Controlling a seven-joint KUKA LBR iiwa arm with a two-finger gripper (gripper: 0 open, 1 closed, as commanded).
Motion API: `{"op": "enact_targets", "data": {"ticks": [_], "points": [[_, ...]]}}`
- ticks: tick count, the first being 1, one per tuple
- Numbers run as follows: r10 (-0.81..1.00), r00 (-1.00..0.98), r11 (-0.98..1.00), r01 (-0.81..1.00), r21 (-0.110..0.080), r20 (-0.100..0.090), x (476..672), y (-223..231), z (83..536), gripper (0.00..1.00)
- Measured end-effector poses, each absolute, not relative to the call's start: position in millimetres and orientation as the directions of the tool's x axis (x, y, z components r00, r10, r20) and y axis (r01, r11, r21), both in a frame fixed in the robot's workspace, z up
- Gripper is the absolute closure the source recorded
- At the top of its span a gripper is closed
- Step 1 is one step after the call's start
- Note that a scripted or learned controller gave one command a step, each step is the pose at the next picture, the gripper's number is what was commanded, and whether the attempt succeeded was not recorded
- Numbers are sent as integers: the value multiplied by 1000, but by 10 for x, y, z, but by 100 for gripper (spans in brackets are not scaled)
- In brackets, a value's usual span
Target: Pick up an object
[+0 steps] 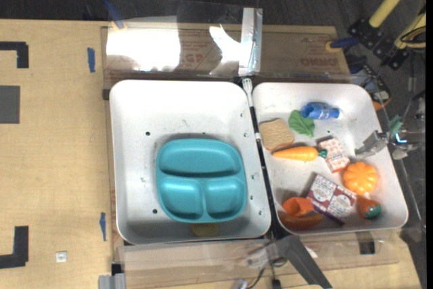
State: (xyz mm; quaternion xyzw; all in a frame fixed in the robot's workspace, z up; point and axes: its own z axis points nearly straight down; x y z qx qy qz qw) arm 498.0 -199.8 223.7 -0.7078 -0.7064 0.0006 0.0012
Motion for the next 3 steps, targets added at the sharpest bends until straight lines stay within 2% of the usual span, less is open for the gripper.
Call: {"op": "enact_targets", "data": {"ticks": [1, 2, 3], "points": [[890, 457, -457, 889, -9, -1, 4778, -1401, 1180, 0], [887, 463, -463, 887, 4, 0, 5589, -1250, 866, 0], [443, 896, -896, 443, 2, 0, 6227, -1164, 853, 0]]}}
